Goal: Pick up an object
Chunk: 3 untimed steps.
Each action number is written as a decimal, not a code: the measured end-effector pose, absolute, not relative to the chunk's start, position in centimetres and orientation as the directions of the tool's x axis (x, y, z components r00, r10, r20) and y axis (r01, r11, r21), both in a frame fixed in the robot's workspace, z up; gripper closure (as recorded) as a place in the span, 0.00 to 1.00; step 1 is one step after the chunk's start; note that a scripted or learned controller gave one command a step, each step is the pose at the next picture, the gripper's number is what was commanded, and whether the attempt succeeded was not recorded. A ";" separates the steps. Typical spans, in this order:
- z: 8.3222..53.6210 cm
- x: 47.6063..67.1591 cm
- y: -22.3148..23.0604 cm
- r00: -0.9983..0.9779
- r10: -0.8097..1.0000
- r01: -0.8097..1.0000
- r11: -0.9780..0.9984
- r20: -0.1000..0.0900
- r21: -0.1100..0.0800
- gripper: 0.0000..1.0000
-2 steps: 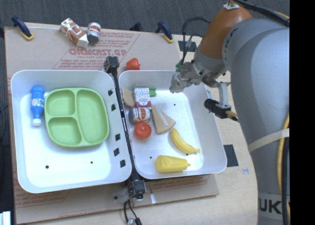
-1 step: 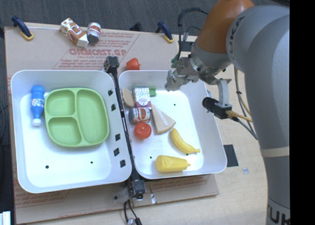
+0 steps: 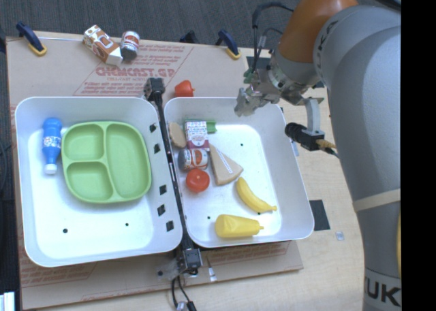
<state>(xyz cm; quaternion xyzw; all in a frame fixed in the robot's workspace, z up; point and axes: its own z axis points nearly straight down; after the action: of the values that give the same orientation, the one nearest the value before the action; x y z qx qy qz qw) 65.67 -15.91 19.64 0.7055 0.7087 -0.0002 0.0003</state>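
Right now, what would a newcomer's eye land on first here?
First, the big grey arm with its orange band, reaching in from the right, tool over the right bin's far edge. Next, the green plate in the left bin, then the banana and tomato in the right bin.

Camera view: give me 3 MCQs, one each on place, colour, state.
1. Where does the green divided plate lie?
A. left bin
B. right bin
C. on the cardboard

2. What colour is the bottle beside that plate?
A. red
B. blue
C. yellow

3. Where is the end effector?
A. down among the items
B. over the left bin
C. by the right bin's far rim, off the items

Key: 1 A, plate sits in the left bin. 2 B, blue body, white label. 3 C, it sits at the far rim, banana untouched.
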 end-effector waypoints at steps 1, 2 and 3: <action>22.0 59.9 -13.9 -0.004 1.000 1.000 0.004 0.000 -0.002 1.00; 19.3 63.4 -9.4 -0.007 1.000 1.000 0.007 0.000 -0.001 1.00; 22.5 58.5 -0.9 -0.008 1.000 1.000 0.008 0.001 -0.003 1.00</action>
<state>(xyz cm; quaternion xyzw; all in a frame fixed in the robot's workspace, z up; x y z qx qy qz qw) 58.46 -0.94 22.47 0.7042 0.7100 -0.0008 -0.0012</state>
